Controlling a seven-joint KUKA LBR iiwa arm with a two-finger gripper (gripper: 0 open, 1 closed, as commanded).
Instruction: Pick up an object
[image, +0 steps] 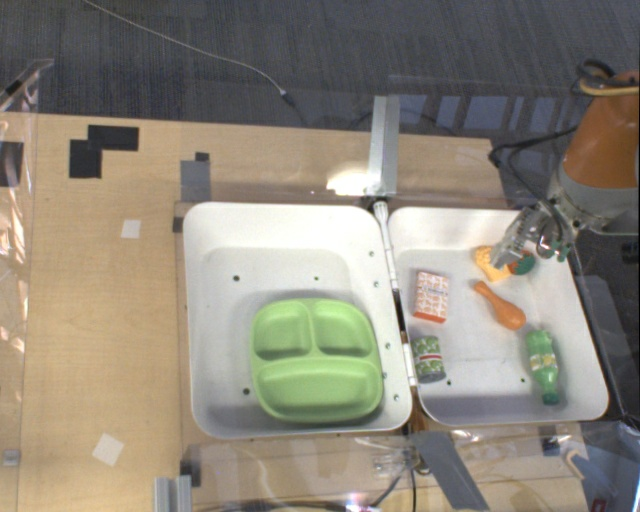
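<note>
The right bin (470, 385) holds several small objects. A yellow piece (486, 263) lies near its far right corner, with a small green and orange bit (523, 266) beside it. My gripper (517, 248) hangs low right over these two, reaching in from the right, and partly hides them. An orange carrot-shaped toy (500, 306) lies just in front of them. A green bottle (543, 366) lies at the right wall. A red and white box (432, 296) and a small green can (427, 358) sit along the left wall.
The left bin (225, 265) bears a green divided plate (316, 358) in its near half. A metal post (383, 150) stands behind the seam between the bins. Cables run behind the arm at the top right.
</note>
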